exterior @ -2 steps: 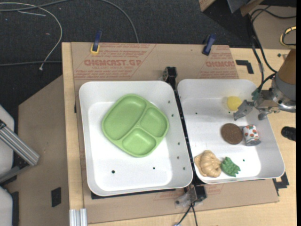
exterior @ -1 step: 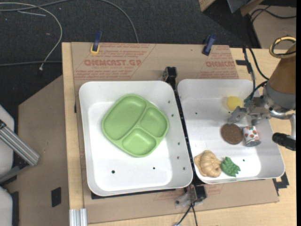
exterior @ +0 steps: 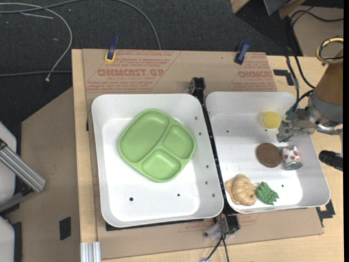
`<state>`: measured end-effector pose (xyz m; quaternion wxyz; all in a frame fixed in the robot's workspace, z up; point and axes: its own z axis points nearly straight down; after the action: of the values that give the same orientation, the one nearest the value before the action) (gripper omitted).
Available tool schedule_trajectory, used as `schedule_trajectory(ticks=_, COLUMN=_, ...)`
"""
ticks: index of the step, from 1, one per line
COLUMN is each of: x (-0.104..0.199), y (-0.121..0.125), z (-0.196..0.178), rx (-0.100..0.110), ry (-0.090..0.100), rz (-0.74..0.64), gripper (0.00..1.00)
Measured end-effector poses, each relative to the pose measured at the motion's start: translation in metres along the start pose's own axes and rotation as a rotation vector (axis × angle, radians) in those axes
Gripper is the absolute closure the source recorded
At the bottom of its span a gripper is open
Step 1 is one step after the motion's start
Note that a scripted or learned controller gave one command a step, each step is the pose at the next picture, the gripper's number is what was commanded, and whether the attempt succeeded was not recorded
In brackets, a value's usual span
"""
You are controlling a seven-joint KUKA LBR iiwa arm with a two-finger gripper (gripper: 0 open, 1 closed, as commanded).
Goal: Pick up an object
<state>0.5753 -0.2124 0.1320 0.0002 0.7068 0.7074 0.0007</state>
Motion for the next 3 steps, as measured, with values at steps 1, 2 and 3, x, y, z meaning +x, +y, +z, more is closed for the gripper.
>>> schedule_trajectory(ticks=1, x=0.003, y=-0.007, z=-0.059, rx=-0.003, ry=-0.002, rz=0.000, gripper=1.00)
schedule_trajectory(ticks=2, x=0.003, y=-0.006, z=-0.070, rx=-0.002, ry=-0.002, rz=0.000, gripper=1.00)
schedule_trajectory(ticks=3, x=0.053, y=0.009, z=-0.082, rx=-0.002, ry=-0.001, rz=-0.003, gripper=1.00)
